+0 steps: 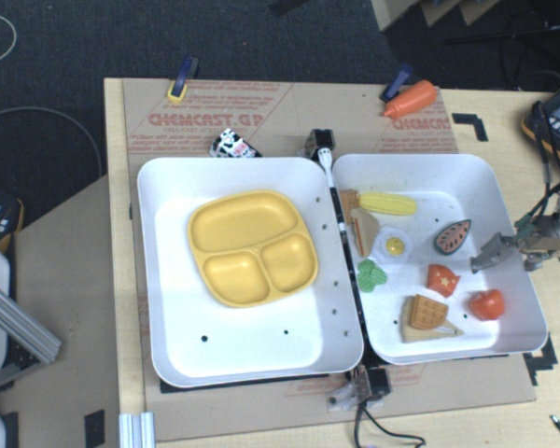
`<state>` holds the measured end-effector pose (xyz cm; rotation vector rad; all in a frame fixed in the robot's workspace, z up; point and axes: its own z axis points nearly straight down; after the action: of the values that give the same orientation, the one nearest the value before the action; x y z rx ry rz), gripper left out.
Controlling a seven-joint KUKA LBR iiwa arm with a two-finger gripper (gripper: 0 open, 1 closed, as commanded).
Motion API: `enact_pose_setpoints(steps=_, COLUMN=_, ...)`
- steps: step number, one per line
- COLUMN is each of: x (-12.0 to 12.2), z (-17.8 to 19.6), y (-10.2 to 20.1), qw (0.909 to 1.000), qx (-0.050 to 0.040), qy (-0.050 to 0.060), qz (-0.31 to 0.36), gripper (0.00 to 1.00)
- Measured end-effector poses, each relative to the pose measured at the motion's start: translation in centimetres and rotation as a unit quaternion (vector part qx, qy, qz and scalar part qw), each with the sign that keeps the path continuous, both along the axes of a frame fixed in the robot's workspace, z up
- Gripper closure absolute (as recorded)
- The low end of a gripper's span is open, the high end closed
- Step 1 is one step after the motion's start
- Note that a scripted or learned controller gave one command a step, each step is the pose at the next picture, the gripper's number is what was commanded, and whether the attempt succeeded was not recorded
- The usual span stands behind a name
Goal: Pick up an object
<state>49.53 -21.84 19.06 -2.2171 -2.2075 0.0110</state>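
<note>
Two white bins sit side by side on your bench. Take the right bin (504, 194) as your landmark: inside it you have a corn cob (387, 203) near the far left corner, a bread slice (363, 229) and fried egg (393, 245) below that, a green piece (370, 273) by the left wall, a strawberry (442, 279) in the middle, a waffle (426, 313) toward the near edge, and a tomato (486, 303) near the right wall. Your gripper (494, 251) reaches over the right rim, just above the tomato and right of a brown shell-like piece (453, 237). You cannot tell how its jaws stand; nothing shows between them. Left of this bin, the other bin (168, 278) holds a yellow plate (252, 246).
</note>
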Motion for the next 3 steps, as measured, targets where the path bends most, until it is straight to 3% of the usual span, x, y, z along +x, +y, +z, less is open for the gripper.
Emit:
enact_pose_setpoints(steps=1, x=0.3, z=0.7, y=0.0, qw=1.0000, qx=-0.0021, qy=-0.007, qz=0.002, gripper=0.00)
enact_pose_setpoints(steps=3, x=0.1, z=-9.7, y=0.3, qw=1.0000, qx=0.0011, qy=-0.006, qz=0.002, gripper=0.00)
